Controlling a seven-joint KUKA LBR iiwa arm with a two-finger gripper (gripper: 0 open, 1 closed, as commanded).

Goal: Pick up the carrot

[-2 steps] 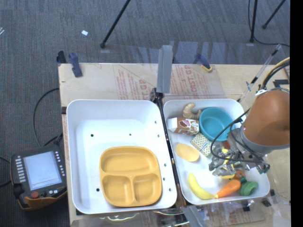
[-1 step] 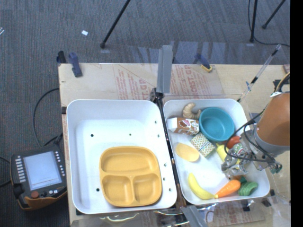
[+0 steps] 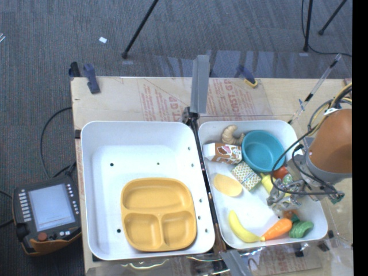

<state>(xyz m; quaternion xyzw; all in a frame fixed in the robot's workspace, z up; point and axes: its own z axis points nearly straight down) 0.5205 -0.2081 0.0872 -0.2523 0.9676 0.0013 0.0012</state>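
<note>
- The carrot (image 3: pixel 278 229) lies in the right bin (image 3: pixel 253 243), near its front right corner, between a banana (image 3: pixel 243 227) and a green piece (image 3: pixel 301 229).
- Its long axis runs from about 8 o'clock to 2 o'clock, the orange tip pointing at 8.
- The gripper (image 3: pixel 286 190) hangs above the bin's right side, near a blue bowl (image 3: pixel 263 150); the carrot sits near it at about 6 o'clock.
- I cannot tell how the gripper is set: cables and clutter blur it; nothing shows in its grasp.
- Judgement: the move is a short shift toward 6 o'clock, then closing across the carrot's width.
</note>
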